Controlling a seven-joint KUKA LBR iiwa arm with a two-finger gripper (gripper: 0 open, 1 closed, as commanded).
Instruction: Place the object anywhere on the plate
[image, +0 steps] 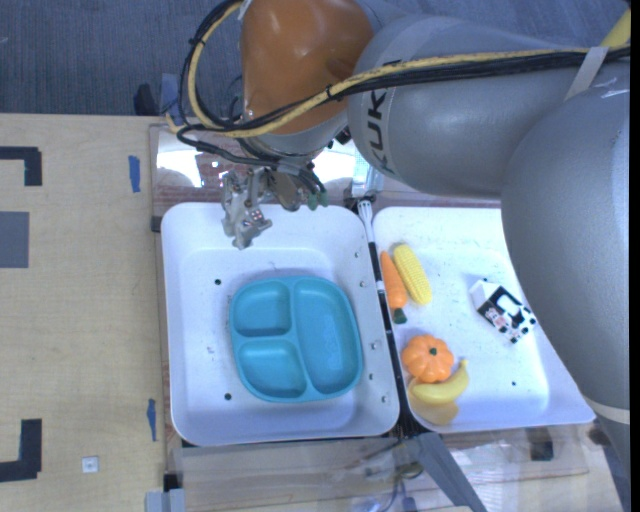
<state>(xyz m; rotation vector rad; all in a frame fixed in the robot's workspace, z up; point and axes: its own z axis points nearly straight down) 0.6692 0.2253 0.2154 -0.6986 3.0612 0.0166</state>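
- My end effector (245, 225) hangs above the left bin's (190, 400) far edge; I cannot tell its state.
- The blue plate (296, 338) lies in that bin.
- Corn (412, 274), carrot (393, 282), pumpkin (428, 358) and banana (442, 389) lie in the right bin (530, 390).

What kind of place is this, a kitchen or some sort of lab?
Most likely a robot test lab, not a kitchen: a big grey arm hangs over two white bins, and the corn and banana look like toys.

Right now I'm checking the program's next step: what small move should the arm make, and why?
Probably swing the gripper right, over the right bin. It hangs above the left bin's back edge, beyond the plate, while the corn, carrot, pumpkin and banana all lie in the right bin.
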